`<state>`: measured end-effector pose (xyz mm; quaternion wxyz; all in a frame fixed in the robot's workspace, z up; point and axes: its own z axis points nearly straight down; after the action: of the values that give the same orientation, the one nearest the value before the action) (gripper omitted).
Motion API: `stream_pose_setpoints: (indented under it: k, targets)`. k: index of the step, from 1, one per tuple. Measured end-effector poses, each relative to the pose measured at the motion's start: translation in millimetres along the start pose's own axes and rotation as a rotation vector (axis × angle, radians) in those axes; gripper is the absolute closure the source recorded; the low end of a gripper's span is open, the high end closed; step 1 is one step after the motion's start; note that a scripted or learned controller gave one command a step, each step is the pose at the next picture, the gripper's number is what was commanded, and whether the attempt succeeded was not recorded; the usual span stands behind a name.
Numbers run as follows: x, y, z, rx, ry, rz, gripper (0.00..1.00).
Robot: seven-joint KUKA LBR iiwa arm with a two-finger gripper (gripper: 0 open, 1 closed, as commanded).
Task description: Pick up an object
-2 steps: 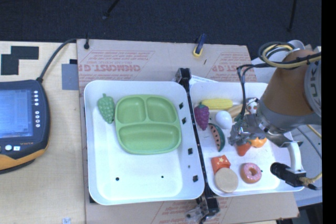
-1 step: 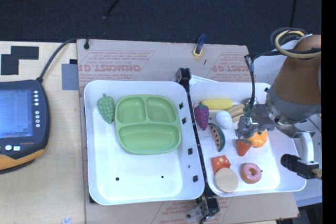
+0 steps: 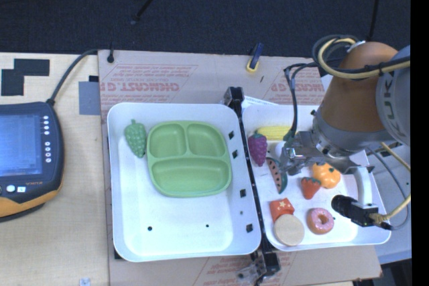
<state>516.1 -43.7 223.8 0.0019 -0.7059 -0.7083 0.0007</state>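
1. Nearest to us, at the front of the right bin point(image 3: 375, 238), we see a round tan cracker point(image 3: 290, 230) with a red block point(image 3: 281, 208) touching its far edge and a pink frosted doughnut point(image 3: 320, 220) just to its right.
2. Just beyond the doughnut lie a red strawberry point(image 3: 310, 187) and an orange fruit point(image 3: 327, 175), side by side and touching.
3. To the left of the strawberry a watermelon slice point(image 3: 277, 174) lies along the bin's length, near the divider between the two bins.
4. The gripper point(image 3: 295, 156) hangs over the middle of the right bin, just beyond the strawberry and close to the watermelon slice; we cannot tell from this angle whether it is spread or pressed together, and we see nothing between its tips.
5. Beyond the watermelon slice sits a purple bunch of grapes point(image 3: 257, 146), and past it a yellow ear of corn point(image 3: 273, 132) pokes out from under the arm.
6. In the left bin point(image 3: 174, 238), well apart from the gripper, a green divided plate point(image 3: 189, 159) lies in the far half, and a green bunch of grapes point(image 3: 136, 138) rests just beside its left edge.
7. Left of that bin, on the tabletop point(image 3: 74, 224), we see a control pendant point(image 3: 27, 154) with a blue screen.
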Motion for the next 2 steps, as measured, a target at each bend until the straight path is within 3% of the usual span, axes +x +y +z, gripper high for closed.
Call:
stream_pose_setpoints:
  k: [1,2]
  targets:
    - [51,29,-8,-0.002,-0.001,0.000,1.00]
    - [103,37,-3,0.000,-0.002,0.001,1.00]
